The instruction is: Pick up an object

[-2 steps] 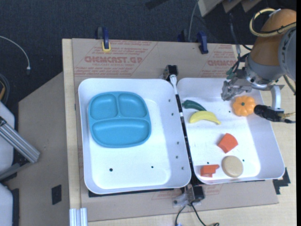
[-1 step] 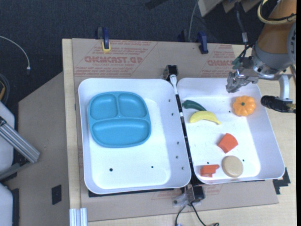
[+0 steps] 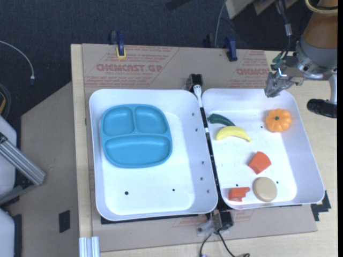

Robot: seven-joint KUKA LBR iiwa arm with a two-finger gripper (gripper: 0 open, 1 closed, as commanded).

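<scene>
Currently, in the camera view, the gripper (image 3: 272, 88) hangs over the far edge of the right bin (image 3: 305, 159), near its far right corner, on the grey arm (image 3: 316, 52) with the orange band. Nothing shows between its fingertips. Whether they stand apart or together cannot be told at this size; the tip reads as one dark, narrow mass.

No object is lifted yet. The candidates all lie in the right bin:
- the orange pumpkin (image 3: 278, 120), near the far right corner and closest to the gripper;
- the yellow banana (image 3: 232, 134) and the dark green pepper (image 3: 218, 119), touching each other near the bin's left edge;
- the red block (image 3: 259, 162), mid-bin;
- the tan round piece (image 3: 265, 189) and the small red-orange piece (image 3: 238, 193), by the near edge.

The left bin (image 3: 107, 197) carries a blue divided plate (image 3: 136, 135).

Procedure, as judged: the pumpkin is the sensible target. It stands apart from its neighbours and needs the shortest travel. Centre the gripper over its crown, set the opening wider than the body, and descend vertically. Its rounded flanks may squirt out under an off-centre squeeze. Keep clear of the bin's right wall during descent.
</scene>
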